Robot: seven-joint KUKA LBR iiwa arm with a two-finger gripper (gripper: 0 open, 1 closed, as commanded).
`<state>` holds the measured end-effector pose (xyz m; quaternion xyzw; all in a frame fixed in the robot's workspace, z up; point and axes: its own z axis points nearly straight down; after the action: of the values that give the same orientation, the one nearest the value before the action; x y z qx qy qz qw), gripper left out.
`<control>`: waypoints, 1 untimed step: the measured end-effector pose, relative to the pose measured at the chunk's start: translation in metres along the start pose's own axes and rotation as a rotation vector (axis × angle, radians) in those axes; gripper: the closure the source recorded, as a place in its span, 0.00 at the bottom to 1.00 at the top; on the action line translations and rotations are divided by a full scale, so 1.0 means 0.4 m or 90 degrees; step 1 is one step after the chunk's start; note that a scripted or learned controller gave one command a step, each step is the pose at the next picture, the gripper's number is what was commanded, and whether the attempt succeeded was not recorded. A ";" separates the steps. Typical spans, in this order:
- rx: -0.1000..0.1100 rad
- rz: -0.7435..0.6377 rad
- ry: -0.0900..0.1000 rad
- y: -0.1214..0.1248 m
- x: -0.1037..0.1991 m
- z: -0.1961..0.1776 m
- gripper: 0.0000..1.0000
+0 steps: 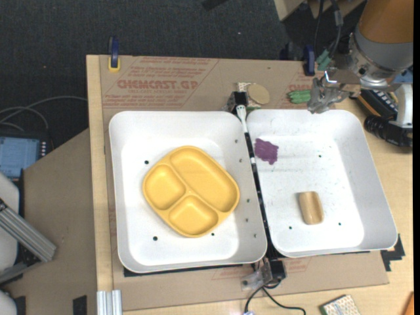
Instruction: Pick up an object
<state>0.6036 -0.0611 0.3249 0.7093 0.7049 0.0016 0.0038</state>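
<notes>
Hovering at the right bin's (367,176) twelve o'clock rim, jaws (321,100) unreadable; approach step, next descend toward tan cylinder (310,207) at six.

a light wooden bench (400,254) carries a brown cardboard sheet (164,77) printed with red lettering. on the sheet, two shallow white plastic bins sit side by side, edges touching: the left bin (125,176) nearer the bench's left edge, the right bin (367,176) toward its right edge.
</notes>
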 end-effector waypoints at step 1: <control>0.006 -0.006 0.003 0.143 0.096 0.365 1.00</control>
<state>0.6622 -0.0236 0.1793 0.7058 0.7084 -0.0001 -0.0011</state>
